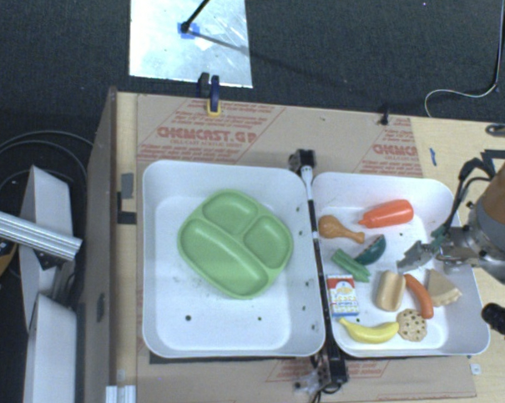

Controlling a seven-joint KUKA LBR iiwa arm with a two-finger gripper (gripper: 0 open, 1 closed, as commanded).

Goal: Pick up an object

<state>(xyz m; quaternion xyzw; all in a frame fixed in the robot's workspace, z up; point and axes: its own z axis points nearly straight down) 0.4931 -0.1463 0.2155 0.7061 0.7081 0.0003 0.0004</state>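
The arm [496, 207] is cut off by the right edge, and the hand [419, 255] is too blurred to read.

Two white bins [237, 175], one green divided plate [236, 242], and I count nine toy foods [388, 213] in the right bin

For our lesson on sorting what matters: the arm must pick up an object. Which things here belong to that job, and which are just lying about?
Belongs to the job:
gripper
right bin
carrot
drumstick
banana
cookie
sausage
small carton

Just lying about:
left bin
green divided plate
blue clamp
cables
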